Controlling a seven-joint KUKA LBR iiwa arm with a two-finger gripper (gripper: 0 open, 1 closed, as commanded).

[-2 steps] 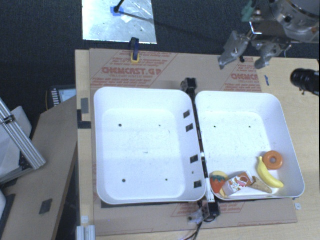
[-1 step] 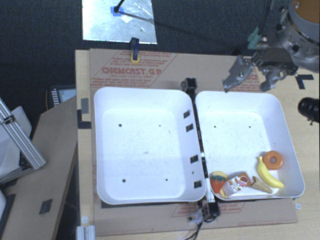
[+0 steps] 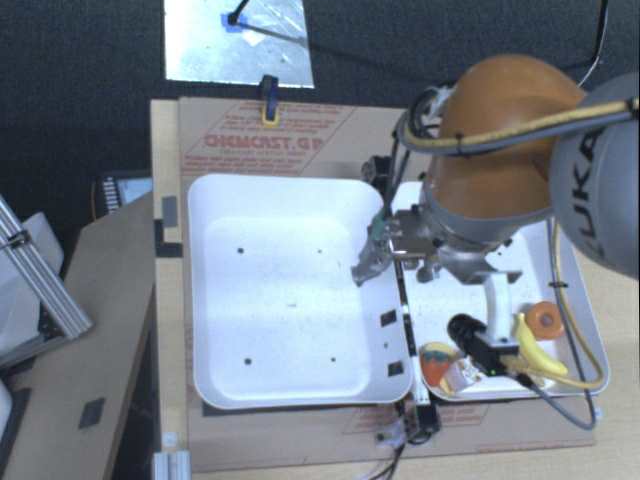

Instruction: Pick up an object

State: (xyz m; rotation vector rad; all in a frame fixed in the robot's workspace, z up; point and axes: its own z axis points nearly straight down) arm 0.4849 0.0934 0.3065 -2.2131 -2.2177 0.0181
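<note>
My gripper [image 3: 372, 258] hangs mid-frame over the left bin's [image 3: 215, 218] right edge; grip state unreadable. Banana [image 3: 535, 348] and other items lie lower right, none lifted yet.

The big grey robot arm with the orange band [image 3: 510, 133] comes in from the right side of the picture. It bends down toward the middle. Its small two-finger gripper [image 3: 372, 260] hangs near the middle, pointing down and left.
</note>
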